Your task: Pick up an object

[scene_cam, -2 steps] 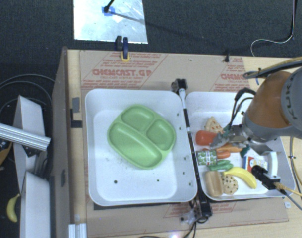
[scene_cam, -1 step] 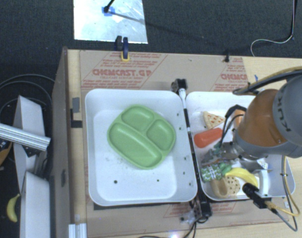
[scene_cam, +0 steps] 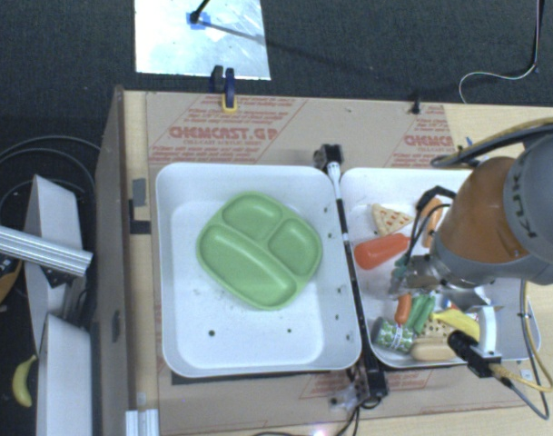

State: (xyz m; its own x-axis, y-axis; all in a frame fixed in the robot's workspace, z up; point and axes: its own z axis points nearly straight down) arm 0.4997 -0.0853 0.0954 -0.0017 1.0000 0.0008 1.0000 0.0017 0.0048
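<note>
We are seeing the arm [scene_cam: 503, 221] reaching in from the right and bending down over the right bin [scene_cam: 362, 184], its orange band covering much of that bin's middle. The gripper [scene_cam: 419, 280] is hanging low over the bin's near half — whether its fingers are released or clenched we cannot tell.

The left bin [scene_cam: 181, 189] is carrying a green divided plate [scene_cam: 260, 250] at its centre, with open white floor running all round it out to the rims.

The right bin is crowded: an orange carrot [scene_cam: 380, 251] is lying against the shared rim, a pizza slice [scene_cam: 391, 217] just beyond it, and a green can [scene_cam: 395, 336], a banana [scene_cam: 461, 322] and other small pieces are bunching at the near edge, just beside the gripper.
</note>
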